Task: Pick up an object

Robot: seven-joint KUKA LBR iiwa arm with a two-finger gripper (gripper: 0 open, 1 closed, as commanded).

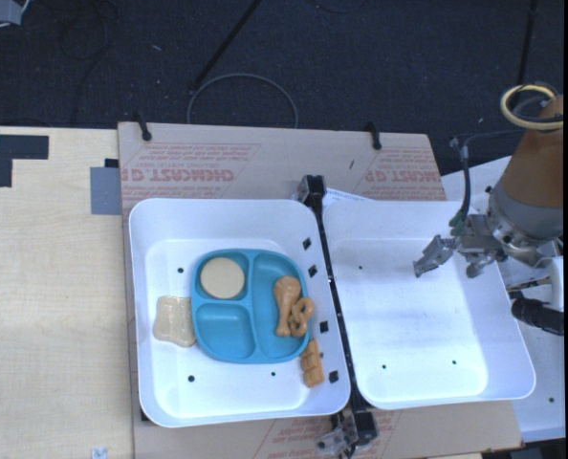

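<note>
Tan, soft-looking toy pretzel point(292, 306) lay on the blue tray point(229, 338) in the left bin point(160, 220), probably light, best gripped across its middle; tool point(453, 256) hovered apart, unloaded, over the right bin point(513, 376).

Looks like a robotics lab to me. Two white bins point(332, 390) sit on cardboard point(265, 165) on a plywood bench point(45, 304). Behind the bins, cables point(241, 89) trail over dark carpet point(380, 55).
</note>
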